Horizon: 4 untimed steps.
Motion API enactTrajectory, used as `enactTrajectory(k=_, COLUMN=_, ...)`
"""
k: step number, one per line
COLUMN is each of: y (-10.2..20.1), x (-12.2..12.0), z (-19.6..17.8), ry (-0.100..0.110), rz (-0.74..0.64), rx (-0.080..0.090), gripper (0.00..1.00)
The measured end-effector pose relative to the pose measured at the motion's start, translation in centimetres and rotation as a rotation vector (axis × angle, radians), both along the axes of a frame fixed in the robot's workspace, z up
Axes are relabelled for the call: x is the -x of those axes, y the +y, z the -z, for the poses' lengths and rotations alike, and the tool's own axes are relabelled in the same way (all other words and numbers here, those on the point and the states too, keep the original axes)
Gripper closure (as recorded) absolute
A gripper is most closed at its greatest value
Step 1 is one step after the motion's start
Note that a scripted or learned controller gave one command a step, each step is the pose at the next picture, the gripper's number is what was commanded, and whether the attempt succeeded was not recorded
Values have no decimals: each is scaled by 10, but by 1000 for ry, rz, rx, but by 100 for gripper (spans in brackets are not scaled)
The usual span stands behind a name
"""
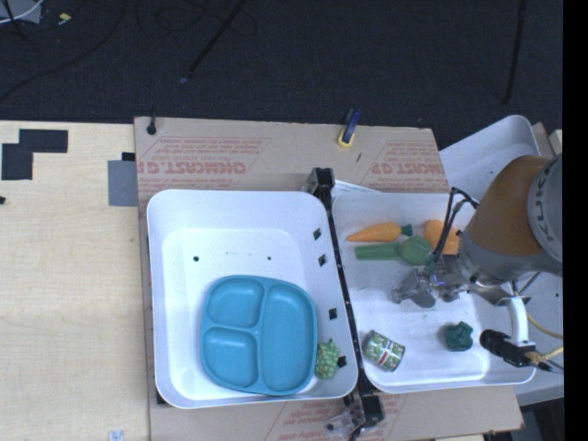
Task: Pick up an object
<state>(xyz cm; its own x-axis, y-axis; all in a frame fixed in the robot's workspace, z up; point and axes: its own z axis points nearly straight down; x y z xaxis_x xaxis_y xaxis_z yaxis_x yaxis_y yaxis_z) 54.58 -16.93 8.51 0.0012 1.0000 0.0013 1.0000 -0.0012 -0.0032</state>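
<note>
Two shallow white bins sit side by side on a sheet of printed cardboard (276, 159) that covers the bench.

The left bin (175, 246) holds a blue divided plate (259, 333) with three compartments, lying flat toward that bin's near edge. Just beside the plate's right rim, in the near right corner of the left bin, lies a small bunch of green toy grapes (326, 359).

The right bin (432, 370) carries the rest of the objects. An orange toy carrot (374, 233) lies along its far edge, and just nearer than it a green toy vegetable with a long stalk (397, 251) lies parallel to it. A second orange toy (441, 235) shows behind the arm near the far right corner, partly hidden. A small can with a green label (383, 350) lies on its side at the near left corner, close to the divider between the bins. A dark green toy (458, 336) rests near the near right corner.

The arm reaches in from the right, and its gripper (418, 292) is down in the middle of the right bin, just nearer than the green vegetable. How far apart its fingers stand cannot be told, and nothing is seen between them.
</note>
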Motion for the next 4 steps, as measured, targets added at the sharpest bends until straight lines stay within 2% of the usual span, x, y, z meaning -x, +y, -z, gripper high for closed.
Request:
enactTrajectory(k=1, y=-2, x=-1, z=-14, ry=-3, rz=4, rx=1, gripper=100)
enactTrajectory(k=2, y=-3, x=3, z=-76, ry=-5, rz=1, rx=1, gripper=100)
enactTrajectory(k=3, y=0, x=-6, z=-131, ry=-6, rz=-2, rx=2, gripper=100)
enactTrajectory(k=4, y=0, x=-7, z=-143, ry=-3, rz=-2, rx=1, gripper=100)
